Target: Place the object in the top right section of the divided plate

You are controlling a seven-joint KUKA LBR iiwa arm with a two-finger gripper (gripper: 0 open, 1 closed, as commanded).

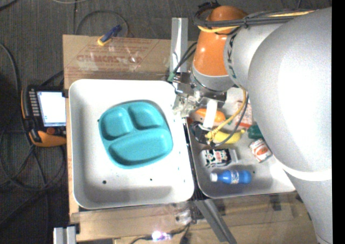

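Arm over right bin; plate in left bin.
Gripper point(200, 109) sits low at the right bin's point(237, 188) far-left corner, just above an orange object point(204, 113) and banana point(226, 137); grip state cannot be told. Blue bottle point(232, 176) lies nearer. Teal divided plate point(137, 133) rests in the left bin point(86, 183), well apart.

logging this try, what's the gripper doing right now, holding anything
gripper: low over the right bin, by the orange object; open or closed cannot be told.
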